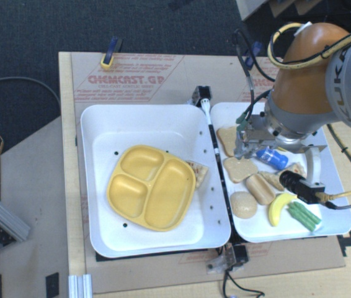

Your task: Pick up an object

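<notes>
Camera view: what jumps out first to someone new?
The yellow divided tray fills most of the left bin, with a tan piece tucked under its right edge. The grey-and-orange arm hangs over the right bin, its gripper low among toy foods: a blue item, a banana and a green piece.

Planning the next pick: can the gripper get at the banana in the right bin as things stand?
Probably yes. The banana lies uncovered near the right bin's front, with the gripper over the same bin further back. A green piece and a tan roll crowd it on either side.
</notes>
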Available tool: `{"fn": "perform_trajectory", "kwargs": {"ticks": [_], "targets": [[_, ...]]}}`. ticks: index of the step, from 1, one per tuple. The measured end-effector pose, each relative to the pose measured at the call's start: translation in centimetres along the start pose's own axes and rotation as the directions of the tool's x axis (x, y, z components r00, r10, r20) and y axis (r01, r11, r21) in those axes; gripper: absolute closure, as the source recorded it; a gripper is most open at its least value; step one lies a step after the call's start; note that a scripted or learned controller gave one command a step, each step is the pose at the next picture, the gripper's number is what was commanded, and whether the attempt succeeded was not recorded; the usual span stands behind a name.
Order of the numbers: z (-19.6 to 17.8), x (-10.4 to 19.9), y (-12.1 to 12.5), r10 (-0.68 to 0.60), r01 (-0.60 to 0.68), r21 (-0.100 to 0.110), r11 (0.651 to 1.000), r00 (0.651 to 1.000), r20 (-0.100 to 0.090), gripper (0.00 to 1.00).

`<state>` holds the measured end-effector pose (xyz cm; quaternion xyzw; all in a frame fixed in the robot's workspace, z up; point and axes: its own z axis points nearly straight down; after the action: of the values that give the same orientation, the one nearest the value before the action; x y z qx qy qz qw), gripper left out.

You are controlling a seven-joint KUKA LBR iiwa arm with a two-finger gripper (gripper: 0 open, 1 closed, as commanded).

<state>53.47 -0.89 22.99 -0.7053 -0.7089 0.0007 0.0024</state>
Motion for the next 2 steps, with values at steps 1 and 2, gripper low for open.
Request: {"fn": "perform_trajectory", "kwargs": {"ticks": [1,2], "targets": [[1.6,4.0,-3.2,0.002,-0.002,0.002,1.0,1.0,0.0,1.0],[-0.3,3.3,-2.7,0.005,-0.005,-0.007,1.0,1.0,0.003,1.0]]}}
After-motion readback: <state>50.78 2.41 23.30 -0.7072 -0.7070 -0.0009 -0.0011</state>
